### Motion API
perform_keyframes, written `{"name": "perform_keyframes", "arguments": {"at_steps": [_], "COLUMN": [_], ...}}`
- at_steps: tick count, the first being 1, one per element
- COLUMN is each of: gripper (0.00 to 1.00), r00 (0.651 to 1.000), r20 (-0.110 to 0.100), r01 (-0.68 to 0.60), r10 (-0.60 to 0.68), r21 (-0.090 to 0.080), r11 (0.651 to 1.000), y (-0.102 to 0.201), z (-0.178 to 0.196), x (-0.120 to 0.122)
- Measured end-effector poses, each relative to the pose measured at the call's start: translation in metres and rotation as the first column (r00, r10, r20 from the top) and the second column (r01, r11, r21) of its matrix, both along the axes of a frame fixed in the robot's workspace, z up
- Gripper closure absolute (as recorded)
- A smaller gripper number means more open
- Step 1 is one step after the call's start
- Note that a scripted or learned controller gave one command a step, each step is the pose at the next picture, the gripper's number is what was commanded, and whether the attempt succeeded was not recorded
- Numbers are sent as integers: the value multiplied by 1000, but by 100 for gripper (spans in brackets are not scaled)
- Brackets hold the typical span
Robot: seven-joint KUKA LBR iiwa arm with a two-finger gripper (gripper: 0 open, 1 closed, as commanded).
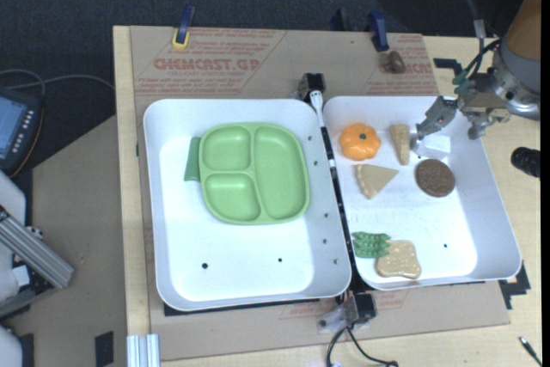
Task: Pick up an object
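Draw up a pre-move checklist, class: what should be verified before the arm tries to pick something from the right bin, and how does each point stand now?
1. Gripper over the right bin: ok.
2. Nothing held yet: cannot tell.
3. Jaws open or shut: cannot tell.
4. Brown disc lies apart from its neighbours: ok.
5. Pale stick beside the toy pumpkin, little room: not ok.
6. Green piece touches the toast shape: not ok.
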State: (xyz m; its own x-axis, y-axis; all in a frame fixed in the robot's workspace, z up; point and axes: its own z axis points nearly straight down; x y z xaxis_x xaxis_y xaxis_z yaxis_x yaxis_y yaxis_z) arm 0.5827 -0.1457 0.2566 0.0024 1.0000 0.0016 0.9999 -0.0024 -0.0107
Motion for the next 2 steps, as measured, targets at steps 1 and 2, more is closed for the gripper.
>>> {"name": "perform_keyframes", "arguments": {"at_steps": [1,2], "gripper": [0,0], "r00": [1000,1000], "r20": [12,3], "r01": [-2,-2], "r10": [2,2], "r21": [-2,1], "r11": [1000,1000], "y": [0,1], "z": [6,-57], "x": [2,-4]}}
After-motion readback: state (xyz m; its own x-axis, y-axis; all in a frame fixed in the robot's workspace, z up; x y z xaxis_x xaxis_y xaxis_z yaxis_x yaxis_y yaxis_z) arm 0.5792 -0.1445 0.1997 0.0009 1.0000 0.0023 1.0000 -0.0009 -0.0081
